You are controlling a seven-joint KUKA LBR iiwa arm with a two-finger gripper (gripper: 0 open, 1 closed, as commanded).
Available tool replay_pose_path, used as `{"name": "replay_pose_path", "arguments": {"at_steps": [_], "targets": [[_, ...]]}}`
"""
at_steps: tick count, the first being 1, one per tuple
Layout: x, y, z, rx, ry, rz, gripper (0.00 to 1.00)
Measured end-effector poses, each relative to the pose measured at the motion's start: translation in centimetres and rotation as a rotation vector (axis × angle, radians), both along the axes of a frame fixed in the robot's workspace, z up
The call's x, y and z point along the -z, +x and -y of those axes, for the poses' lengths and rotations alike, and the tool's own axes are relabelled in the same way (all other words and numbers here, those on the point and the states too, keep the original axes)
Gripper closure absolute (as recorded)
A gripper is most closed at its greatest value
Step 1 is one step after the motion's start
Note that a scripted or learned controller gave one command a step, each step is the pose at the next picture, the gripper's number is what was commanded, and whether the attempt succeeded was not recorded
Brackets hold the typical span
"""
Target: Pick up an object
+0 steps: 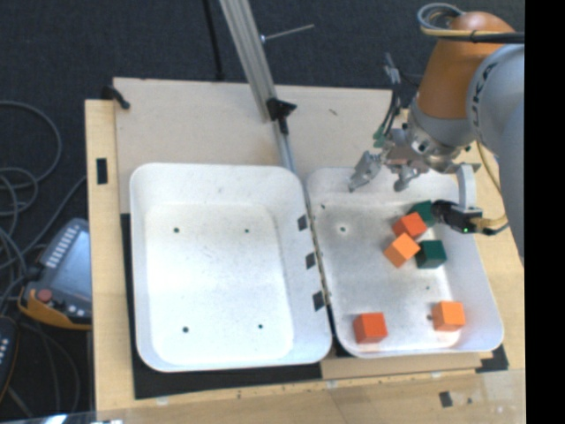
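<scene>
Where two white bins sit, tan bench; dark carpet

Both bins, the left bin and the right bin, looked like smooth, matt white plastic, faintly speckled. The bench showed pale, matt wood, and the slanted post at its back edge was ribbed, dull grey metal.

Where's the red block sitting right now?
The red block lies in the right bin, near its front edge on the left side, with an orange block to its right along the same edge.
</scene>
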State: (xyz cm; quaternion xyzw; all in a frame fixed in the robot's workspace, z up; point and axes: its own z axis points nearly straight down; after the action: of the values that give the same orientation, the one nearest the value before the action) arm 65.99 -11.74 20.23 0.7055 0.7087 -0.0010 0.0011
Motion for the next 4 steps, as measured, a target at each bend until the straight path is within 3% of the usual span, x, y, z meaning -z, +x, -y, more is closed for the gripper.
{"name": "replay_pose_path", "arguments": {"at_steps": [1, 2, 3, 4], "targets": [[10.8, -2.2, 6.7, 0.007, 0.001, 0.0, 0.0], [10.4, -9.2, 3.9, 0.006, 0.002, 0.0, 0.0], [9.4, -9.0, 4.0, 0.011, 0.001, 0.007, 1.0], [0.1, -5.7, -4.9, -0.006, 0.005, 0.01, 1.0]]}}
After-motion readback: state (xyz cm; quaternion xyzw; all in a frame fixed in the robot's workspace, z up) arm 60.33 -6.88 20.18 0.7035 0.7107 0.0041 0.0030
